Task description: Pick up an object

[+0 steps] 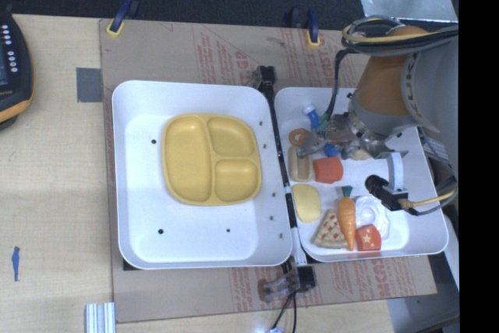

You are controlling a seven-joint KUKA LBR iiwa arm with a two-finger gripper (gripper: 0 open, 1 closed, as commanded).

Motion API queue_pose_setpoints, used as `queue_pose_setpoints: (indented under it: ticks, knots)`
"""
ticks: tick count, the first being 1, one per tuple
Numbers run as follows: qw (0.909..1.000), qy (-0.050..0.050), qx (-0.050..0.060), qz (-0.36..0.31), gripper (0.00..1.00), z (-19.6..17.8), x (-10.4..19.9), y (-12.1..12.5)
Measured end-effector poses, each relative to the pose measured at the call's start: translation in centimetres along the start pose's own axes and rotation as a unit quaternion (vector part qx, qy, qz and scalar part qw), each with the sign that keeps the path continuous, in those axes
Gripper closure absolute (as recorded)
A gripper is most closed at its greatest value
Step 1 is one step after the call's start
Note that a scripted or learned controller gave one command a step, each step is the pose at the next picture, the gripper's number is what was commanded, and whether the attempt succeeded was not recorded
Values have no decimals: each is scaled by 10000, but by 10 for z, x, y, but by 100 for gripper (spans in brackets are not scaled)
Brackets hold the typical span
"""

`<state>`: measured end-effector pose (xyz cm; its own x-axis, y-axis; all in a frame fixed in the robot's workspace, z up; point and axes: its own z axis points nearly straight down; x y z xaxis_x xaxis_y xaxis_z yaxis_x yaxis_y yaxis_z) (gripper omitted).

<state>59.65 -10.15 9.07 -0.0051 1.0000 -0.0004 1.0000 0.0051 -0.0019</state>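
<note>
Leftmost, a yellow divided tray (211,158) lies in the left bin (132,191). Rightward, a red block (328,169), carrot (347,221) and pizza slice (330,231) lie in the right bin (425,242). The tool (321,140) hangs just above the block, half hidden by the arm; whether clenched or released, I cannot tell.

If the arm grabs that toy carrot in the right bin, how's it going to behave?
The carrot looks like rigid plastic, so probably stiff and light. Its tapered, rounded body may slip from a pinch or roll if nudged. It lies against the pizza slice, which would likely shift too.
</note>
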Motion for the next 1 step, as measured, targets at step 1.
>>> queue_pose_setpoints:
  ticks: [1]
  knots:
    - [10000,-2,-20,-4,0,-3,5,44]
